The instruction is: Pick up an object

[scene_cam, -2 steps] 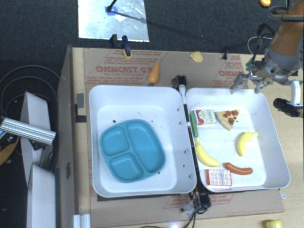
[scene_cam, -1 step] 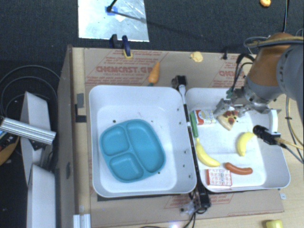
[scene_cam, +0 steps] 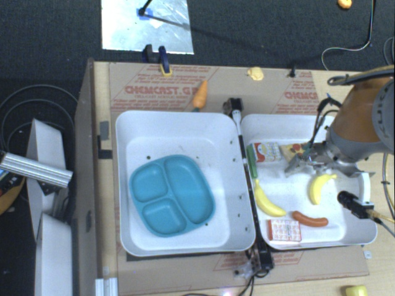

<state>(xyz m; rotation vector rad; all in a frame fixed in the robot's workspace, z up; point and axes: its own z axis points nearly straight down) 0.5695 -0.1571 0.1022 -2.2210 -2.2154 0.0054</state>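
The right bin (scene_cam: 355, 234) holds two yellow bananas, one near its left wall (scene_cam: 269, 202) and one further right (scene_cam: 318, 187). A red sausage (scene_cam: 310, 219) and a small red-and-white box (scene_cam: 284, 230) lie near the bin's front edge. A red-and-white packet (scene_cam: 266, 151) and a yellowish packet (scene_cam: 291, 149) lie at the back. My gripper (scene_cam: 297, 164) hangs low over the bin's middle, just below the yellowish packet and up-left of the right banana. Nothing visibly sits in it.
The left bin (scene_cam: 133, 134) holds a blue divided plate (scene_cam: 171, 193). A green stick (scene_cam: 251, 159) lies along the right bin's left wall. An orange carrot (scene_cam: 199, 94) and a yellow lump (scene_cam: 255, 73) rest on the cardboard behind the bins. A black part (scene_cam: 353, 204) juts over the right bin.
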